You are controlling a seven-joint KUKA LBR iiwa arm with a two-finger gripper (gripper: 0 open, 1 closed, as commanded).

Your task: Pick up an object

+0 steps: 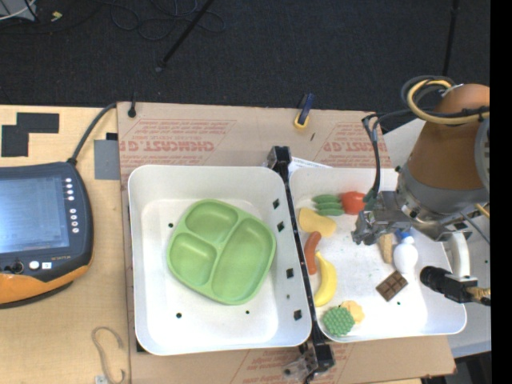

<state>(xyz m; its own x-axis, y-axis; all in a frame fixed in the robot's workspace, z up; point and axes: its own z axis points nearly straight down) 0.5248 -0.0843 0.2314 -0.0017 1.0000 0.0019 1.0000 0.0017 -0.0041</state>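
Your gripper (373,229) sits low in the right bin (436,322), above its far middle.

You cannot tell its state from this angle. Just beside it lie a red tomato (353,202) and a green pod (326,205); a white bottle (406,254) lies near the arm's wrist. The banana (324,280), chocolate bar (392,286) and green bumpy ball (338,320) lie nearer you. The green divided plate (222,250) rests in the left bin (148,214).

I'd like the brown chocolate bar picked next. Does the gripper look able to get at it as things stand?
Probably yes. The chocolate bar lies flat on bare bin floor, apart from the white bottle, and the gripper hovers close by in the same bin.
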